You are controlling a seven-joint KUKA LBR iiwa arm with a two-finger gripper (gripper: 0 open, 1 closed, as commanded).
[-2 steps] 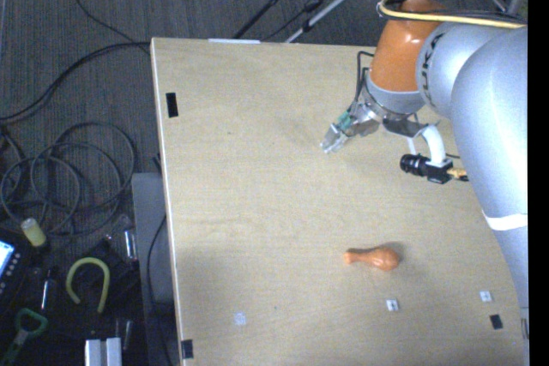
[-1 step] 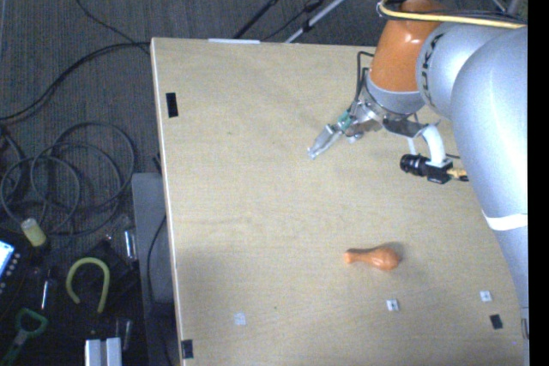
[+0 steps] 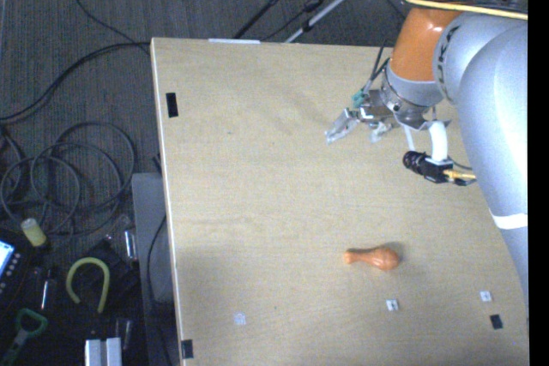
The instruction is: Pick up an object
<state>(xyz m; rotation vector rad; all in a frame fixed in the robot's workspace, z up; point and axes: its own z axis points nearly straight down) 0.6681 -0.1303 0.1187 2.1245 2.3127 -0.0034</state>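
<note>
1. Dark grey carpet strewn with black cables [image 3: 60,159] surrounds a pale wooden board [image 3: 257,219] that takes up most of the camera view; tripod legs cross the floor at the top.
2. From the right reaches the grey arm [image 3: 493,99] with its orange band; its gripper [image 3: 350,123] hangs above the upper middle of the board, pointing left; whether it is released or clenched I cannot tell at this size, and nothing is visible in its grasp.
3. On the board's lower half lies an orange object [image 3: 374,258], pear-like in outline, with a round bulb to the right and a thin neck tapering left.
4. It looks small and light, probably smooth-skinned and perhaps a little soft; the bulb may slip or roll under pressure, so closing across the neck or just where neck meets bulb seems the safer hold.
5. The orange object sits well apart from the gripper, nearer the camera and slightly to the right; reaching it calls for travel toward the board's near edge, then a descent.
</note>
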